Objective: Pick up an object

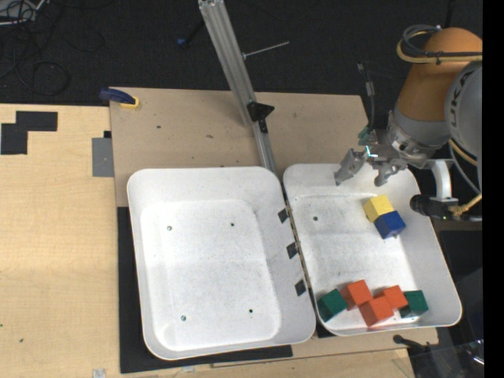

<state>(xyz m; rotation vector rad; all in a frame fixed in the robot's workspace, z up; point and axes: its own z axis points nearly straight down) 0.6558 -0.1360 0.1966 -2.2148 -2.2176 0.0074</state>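
Nearest the camera, a huddle of small green and orange blocks lies against the front rim of the right shallow white plastic bin; how many pieces there are is hard to make out where they overlap. Farther back in that bin a small yellow cube touches a small blue cube just in front of it.

Two grey metal fingers stand spread wide with nothing between them. They belong to the gripper, which hangs over the bin's far rim, near the yellow cube but apart from it. Above it rises the grey arm with its orange band, cut off at the right.

Beside it, the left white bin has a speckled floor with a few dark dots. A ribbed aluminium rail slants down to where the bins meet.
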